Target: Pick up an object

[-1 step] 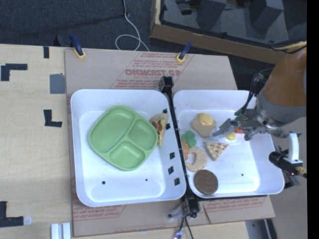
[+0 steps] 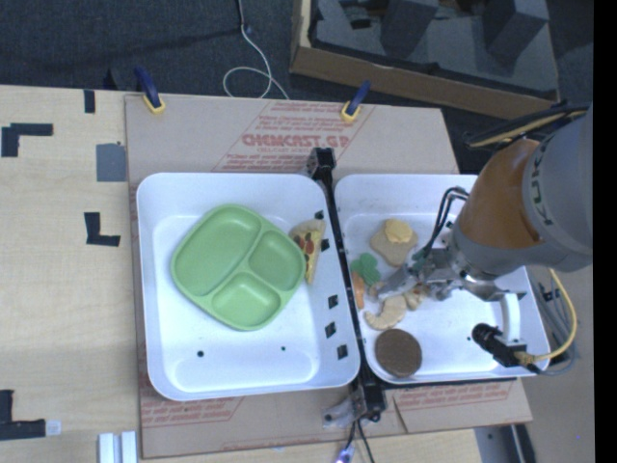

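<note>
The arm (image 2: 521, 210) lowers its gripper (image 2: 416, 276) into the right bin (image 2: 482, 350); whether the jaws are wide or narrow cannot be told. The green plate (image 2: 239, 266) lies well left of the jaws. The brown disc (image 2: 397, 352) sits just below them, the tan lump (image 2: 393, 239) just above, with crowded scraps beside.

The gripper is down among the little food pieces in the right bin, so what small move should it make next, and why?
Probably ease straight down a touch and close. The gripper sits low in the right bin, over a cluster of small pieces beside the tan lump and above the brown disc. Nothing is clearly between its fingers, so lifting now would likely come up with nothing.
</note>
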Tool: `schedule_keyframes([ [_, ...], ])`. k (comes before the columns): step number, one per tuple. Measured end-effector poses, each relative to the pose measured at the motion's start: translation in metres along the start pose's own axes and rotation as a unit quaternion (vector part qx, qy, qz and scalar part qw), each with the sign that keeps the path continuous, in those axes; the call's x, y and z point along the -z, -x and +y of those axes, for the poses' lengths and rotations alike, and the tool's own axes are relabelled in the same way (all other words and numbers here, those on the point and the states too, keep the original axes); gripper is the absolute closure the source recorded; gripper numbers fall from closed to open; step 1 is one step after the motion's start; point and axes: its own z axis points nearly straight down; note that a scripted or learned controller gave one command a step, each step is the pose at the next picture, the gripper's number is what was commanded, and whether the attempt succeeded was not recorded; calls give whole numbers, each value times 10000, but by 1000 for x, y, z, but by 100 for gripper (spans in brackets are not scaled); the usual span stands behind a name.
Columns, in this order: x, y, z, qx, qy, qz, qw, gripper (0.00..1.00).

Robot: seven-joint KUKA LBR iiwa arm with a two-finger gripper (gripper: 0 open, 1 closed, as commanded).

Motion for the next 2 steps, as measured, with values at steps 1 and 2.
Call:
schedule_keyframes([
  [1, -10, -1, 55, 9, 66, -11, 10000, 0],
  [2, -10, -32, 131, 25, 94, -19, 10000, 0],
])
